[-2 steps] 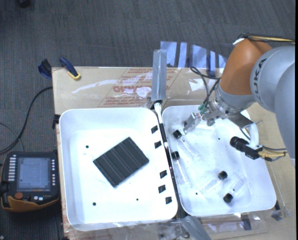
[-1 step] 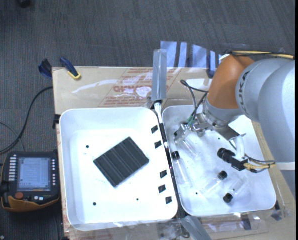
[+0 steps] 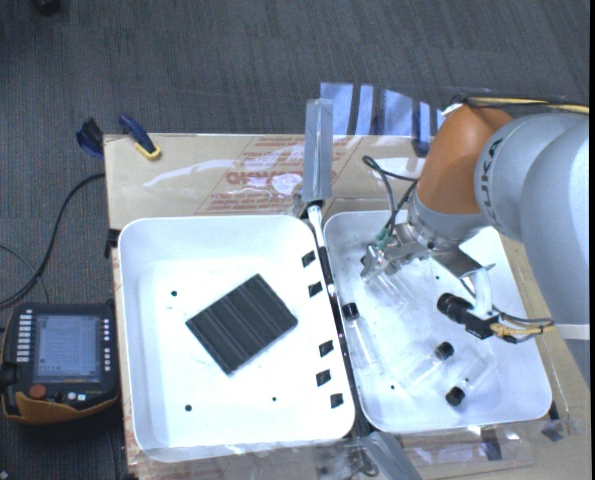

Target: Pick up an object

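A black ribbed rectangular pad (image 3: pixel 242 321) lies flat and turned at an angle in the middle of the left bin (image 3: pixel 147 258). In the right bin (image 3: pixel 522 393), several clear plastic items with black caps lie scattered: one cap (image 3: pixel 443 351) near the middle, another (image 3: pixel 455 396) toward the front, and one (image 3: pixel 350 310) by the left wall. My gripper (image 3: pixel 379 259) is low over the back left part of the right bin, above faint clear plastic. I see nothing that is plainly held.
A row of black clips (image 3: pixel 323 349) runs along the divide between the bins. The grey arm with its orange band (image 3: pixel 455 173) covers the right bin's back right. A teach pendant (image 3: pixel 59 358) lies on the floor at left. Cardboard (image 3: pixel 237 173) lies behind the bins.
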Robot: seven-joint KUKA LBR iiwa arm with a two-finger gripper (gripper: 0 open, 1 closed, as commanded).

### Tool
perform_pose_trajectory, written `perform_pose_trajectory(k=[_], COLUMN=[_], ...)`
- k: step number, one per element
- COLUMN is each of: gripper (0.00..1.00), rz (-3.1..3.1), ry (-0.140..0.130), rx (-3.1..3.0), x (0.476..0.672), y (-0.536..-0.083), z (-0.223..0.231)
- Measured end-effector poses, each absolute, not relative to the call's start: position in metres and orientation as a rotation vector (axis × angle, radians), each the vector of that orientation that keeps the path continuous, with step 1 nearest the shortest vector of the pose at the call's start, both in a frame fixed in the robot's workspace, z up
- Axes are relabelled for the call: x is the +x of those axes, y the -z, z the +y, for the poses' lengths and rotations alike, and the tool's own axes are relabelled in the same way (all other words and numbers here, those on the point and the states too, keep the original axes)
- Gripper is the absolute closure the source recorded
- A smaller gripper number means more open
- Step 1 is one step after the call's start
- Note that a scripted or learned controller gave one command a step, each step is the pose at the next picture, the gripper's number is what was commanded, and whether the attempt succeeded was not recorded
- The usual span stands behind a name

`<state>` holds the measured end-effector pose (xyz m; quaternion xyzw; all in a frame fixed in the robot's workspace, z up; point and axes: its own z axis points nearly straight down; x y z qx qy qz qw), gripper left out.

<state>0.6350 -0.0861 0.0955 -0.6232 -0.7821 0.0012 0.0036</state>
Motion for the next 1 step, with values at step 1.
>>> perform_pose_trajectory(k=[1], gripper=[1.0], rz=[-2.518], ry=[0.003], rx=[-1.883], x=[0.6451], y=[-0.2329], z=[-0.0581])
